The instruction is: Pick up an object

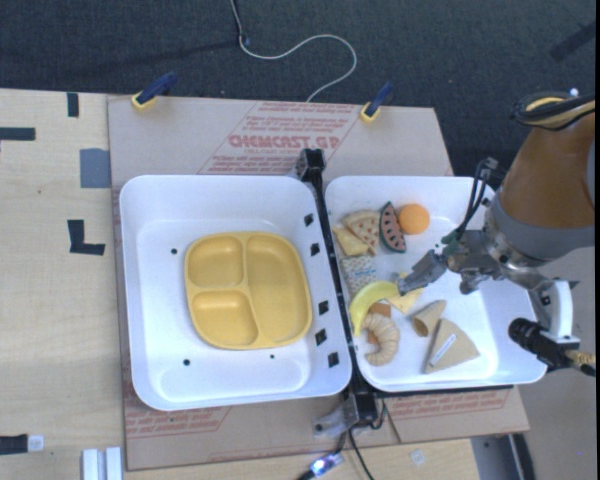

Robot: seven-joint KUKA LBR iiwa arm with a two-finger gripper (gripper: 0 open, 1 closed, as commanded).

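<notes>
**Banana waits just under the jaws, nothing lifted yet**

Banana [370, 298] is the toy food that lies closest to the jaws [412, 281], so it looks like the thing to pick up. It is yellow and curved, and it lies in the right bin [480, 190], near the wall between the two bins. The tips of the jaws hang just beside its right end, maybe touching it. It is too small to tell.

Nothing has been picked up so far. No toy sits between the jaws. Whether the jaws are spread or pressed together cannot be told, because they look like one dark shape from above.

Other toy foods lie all around. A croissant [383, 336] touches the banana from below. Two tan wedges [443, 338] lie to the right of it. Crackers [358, 233], a watermelon slice [389, 228] and an orange ball [413, 218] lie farther up in the same bin.

The left bin [150, 268] holds a yellow plate [248, 290] with three parts. It is well apart from the arm.

What is left, it seems, is almost all of the job: close on a toy, grip it well, and lift it up out of the bin. The toys sit tight together, so the jaws could bump the croissant or push the banana away.
</notes>
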